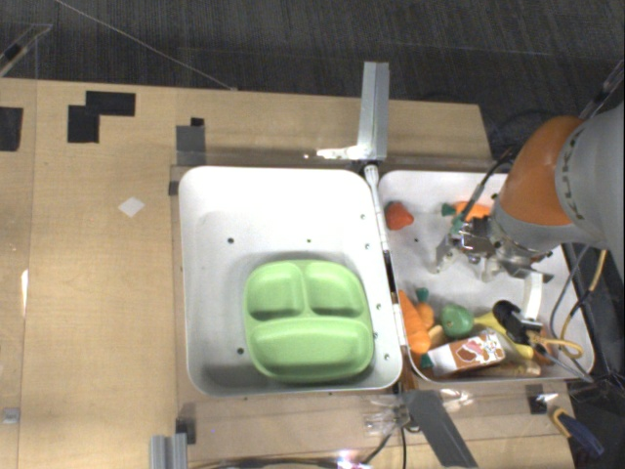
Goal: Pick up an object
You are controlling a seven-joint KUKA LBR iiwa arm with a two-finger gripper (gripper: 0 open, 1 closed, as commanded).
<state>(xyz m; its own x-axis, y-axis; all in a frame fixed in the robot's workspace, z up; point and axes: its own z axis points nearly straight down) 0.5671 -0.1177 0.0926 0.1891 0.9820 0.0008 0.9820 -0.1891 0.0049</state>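
The gripper (467,247) is seen low inside the right bin (430,189); whether its fingers are parted cannot be told. Toys are heaped along the near wall, so one isolated piece is best targeted squarely.

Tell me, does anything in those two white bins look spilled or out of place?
Nothing looks spilled. The green three-compartment plastic tray lies flat in the left white bin; small toy foods crowd the right white bin's lower edge, where a brown-labelled carton lies on its side.
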